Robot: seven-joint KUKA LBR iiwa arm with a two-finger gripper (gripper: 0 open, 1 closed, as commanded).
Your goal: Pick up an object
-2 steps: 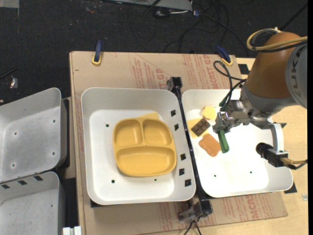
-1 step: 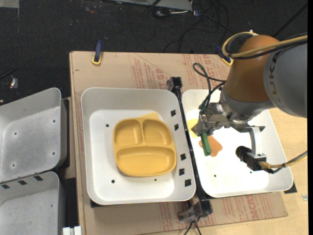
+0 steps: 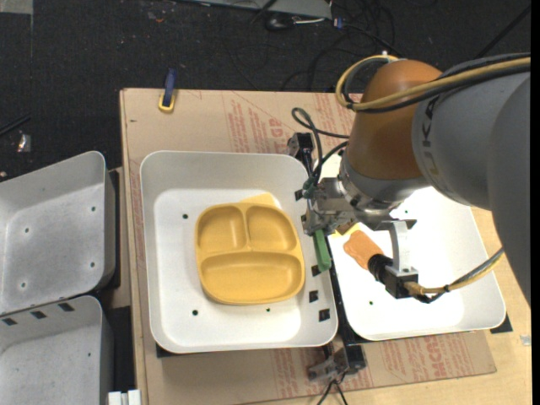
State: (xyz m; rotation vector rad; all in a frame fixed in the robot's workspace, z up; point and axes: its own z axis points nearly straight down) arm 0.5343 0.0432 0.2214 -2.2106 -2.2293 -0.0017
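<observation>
A yellow divided plate [image 3: 249,253] lies flat in the left bin [image 3: 169,310]. In the right bin [image 3: 439,310], an orange block [image 3: 361,248] lies near the left wall, partly under the arm. A thin green stick [image 3: 321,250] lies along the divide between the two bins. My gripper [image 3: 324,223] hangs low over the top end of the green stick, just left of the orange block. The wrist body hides what sits directly beneath it.
The grey arm with its orange band [image 3: 396,116] covers the upper part of the right bin. A black connector with cables [image 3: 398,280] trails off the wrist over the right bin. Both bins rest on a cardboard sheet [image 3: 219,116]; white trays [image 3: 51,226] sit at far left.
</observation>
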